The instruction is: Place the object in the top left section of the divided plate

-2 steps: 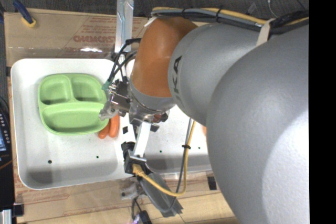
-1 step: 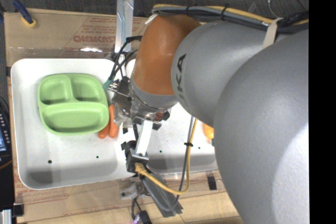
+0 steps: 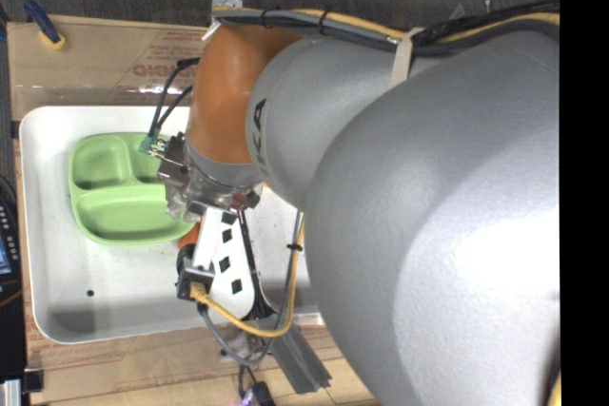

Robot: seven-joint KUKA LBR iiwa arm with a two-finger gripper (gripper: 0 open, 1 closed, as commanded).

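From above the bench, the grey arm (image 3: 409, 204) took up most of the right and middle of the camera view. Its orange band (image 3: 224, 100) sat just above the wrist. The gripper (image 3: 183, 195) hung low over the left white bin (image 3: 38, 233), at the right rim of the green divided plate (image 3: 114, 190). Its metal body hid the working end, so I could not tell whether it was open, closed or gripping anything.

The plate lay in the upper left part of that bin. A small section showed at its top left and a wide section ran along its lower side, while the gripper covered its right end.

A small orange piece (image 3: 190, 231) showed just beside the plate's lower right corner, tucked under the gripper. Whether it was the object, or whether it was touching the plate, could not be told.

A white panel with black squares (image 3: 226, 263) hung below the wrist, and a yellow cable (image 3: 249, 326) looped under it. A dark speck (image 3: 90, 292) lay on the bin floor near the lower left. Brown cardboard (image 3: 114, 52) lay beyond the bin's far edge, with a blue and yellow clip (image 3: 44, 22) at its corner.
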